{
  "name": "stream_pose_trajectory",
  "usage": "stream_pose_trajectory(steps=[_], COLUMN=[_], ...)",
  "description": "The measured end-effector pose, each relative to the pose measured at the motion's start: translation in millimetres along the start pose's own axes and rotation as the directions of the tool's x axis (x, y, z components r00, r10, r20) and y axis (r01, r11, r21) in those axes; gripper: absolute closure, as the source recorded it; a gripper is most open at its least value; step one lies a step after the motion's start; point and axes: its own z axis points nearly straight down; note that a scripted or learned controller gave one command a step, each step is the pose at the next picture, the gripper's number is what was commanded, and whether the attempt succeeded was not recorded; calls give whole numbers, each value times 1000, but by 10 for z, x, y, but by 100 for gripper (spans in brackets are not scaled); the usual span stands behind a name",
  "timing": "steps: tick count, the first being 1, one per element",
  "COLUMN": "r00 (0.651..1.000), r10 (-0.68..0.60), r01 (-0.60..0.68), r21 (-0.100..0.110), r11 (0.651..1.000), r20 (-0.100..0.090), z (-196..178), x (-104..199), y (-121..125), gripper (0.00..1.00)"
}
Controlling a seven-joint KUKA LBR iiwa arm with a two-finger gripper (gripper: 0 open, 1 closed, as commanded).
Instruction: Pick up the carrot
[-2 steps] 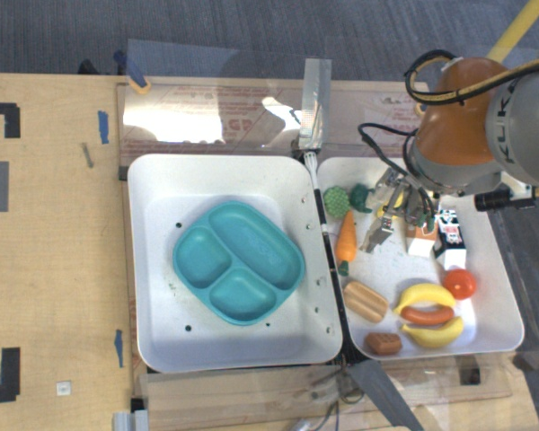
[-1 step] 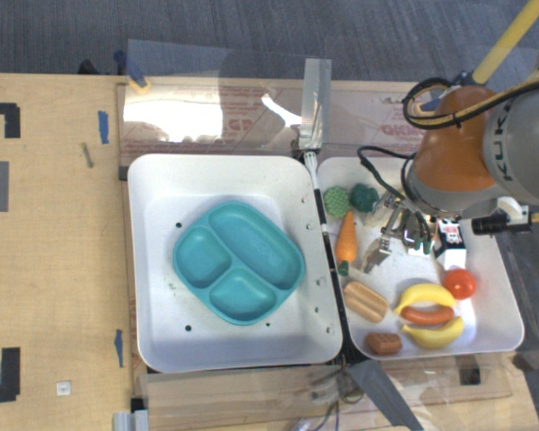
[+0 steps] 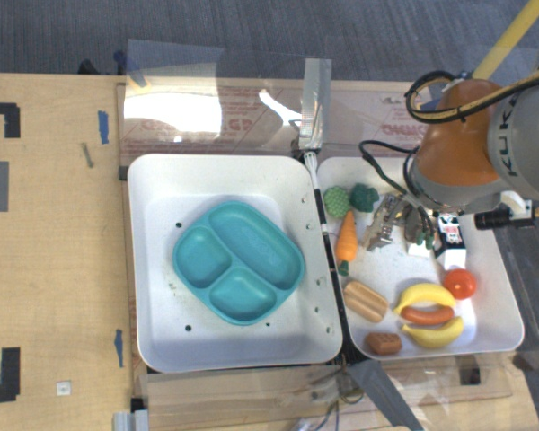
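Note:
The orange carrot (image 3: 346,238) lies in the right bin (image 3: 503,330), close to its left wall, with its green top pointing down. My gripper (image 3: 388,224) hangs over the bin's upper middle, just right of the carrot and apart from it. I see nothing held in it. The arm's orange band (image 3: 455,151) sits above it at the right.
Around the carrot lie a light green fruit (image 3: 337,200), a dark green vegetable (image 3: 364,196), a bread roll (image 3: 366,301), a banana (image 3: 431,330) with a sausage (image 3: 426,313) on it, a tomato (image 3: 461,283) and a brown piece (image 3: 383,342). A teal divided plate (image 3: 238,260) lies in the left bin (image 3: 153,330).

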Motion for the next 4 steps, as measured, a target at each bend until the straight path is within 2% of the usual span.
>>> stream_pose_trajectory(steps=[1, 3, 4], r00=[934, 934, 961], r10=[357, 356, 275], r01=[-357, -356, -275], r21=[-1, -4, -2], r11=[934, 934, 961], r20=[-4, 7, 6], z=[-872, -1069, -2217], x=[346, 318, 147], y=[979, 974, 461], gripper=[100, 100, 100])
